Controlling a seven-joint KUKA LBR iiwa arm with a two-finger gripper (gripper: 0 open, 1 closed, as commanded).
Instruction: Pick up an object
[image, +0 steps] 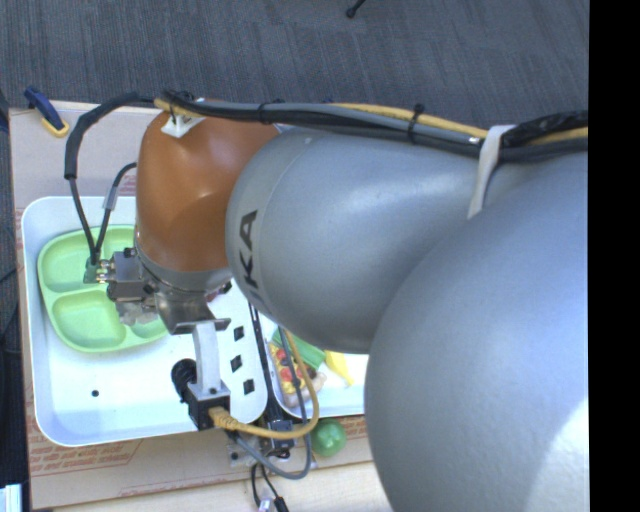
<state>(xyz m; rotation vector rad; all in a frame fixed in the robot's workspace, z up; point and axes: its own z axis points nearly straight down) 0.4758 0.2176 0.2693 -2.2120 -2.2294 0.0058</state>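
Since the arm blocked the line of sight, gripper state couldn't be told; nothing seen held. It hung over the 3 o'clock edge of green divided tray, which lay at 9 o'clock in left bin. Tray prob. light, stiff, slick plastic; best taken at rim or centre divider. Small mixed items lay at 5 o'clock of gripper.

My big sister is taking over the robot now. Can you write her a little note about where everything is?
Gripper: hidden under the arm, over the left bin; can't tell if it holds anything.
Things: a green divided tray lies in the left bin; some colourful objects and a green ball peek out beside the arm.
Done: no pickup seen.
Left: pick up an object.
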